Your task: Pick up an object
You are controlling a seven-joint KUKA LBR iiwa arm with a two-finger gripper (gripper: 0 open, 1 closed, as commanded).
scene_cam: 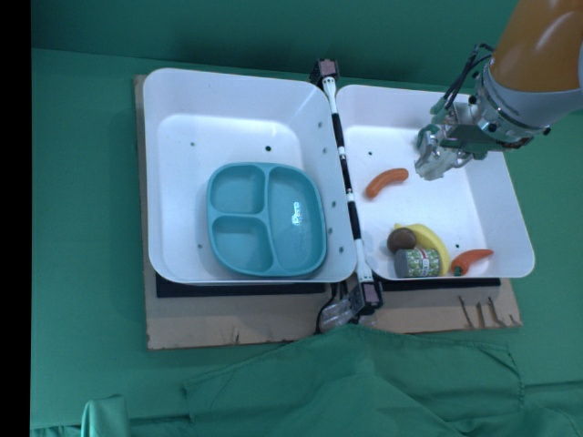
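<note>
Camera view: looking down at a slant on a green-covered bench [82,198] with two shallow white bins sitting on a cardboard sheet [228,330].
Left bin [182,94]: holds a teal divided plate [266,218] with three compartments, sitting toward the bin's near right part. Nothing lies on the plate.
Right bin [510,217]: all the small stuff is in here.
Sausage [386,182]: orange-red, lying flat and a bit tilted in the middle-left of the right bin, on its own, just left of and slightly below the gripper.
Near-edge cluster: a dark brown round thing [402,239] that looks like a kiwi, a yellow banana [434,242] curving just beside it, and a small jar [418,262] on its side with a speckled label, touching the banana.
Carrot [471,260]: orange, with a green end, at the near right corner of the right bin, just right of the jar.
Arm [547,35]: comes in from the upper right, orange band up top, grey wrist below it.
Gripper [432,166]: hangs over the far-middle part of the right bin, pointing down. Honestly can't tell whether it's clamped or released, too blurry at the tip. Nothing visibly between the tips, and it's apart from the sausage.
Divider: a black-and-white rod [344,171] runs between the two bins.
Green cloth [364,381]: bunched up in front of the bench.
</note>
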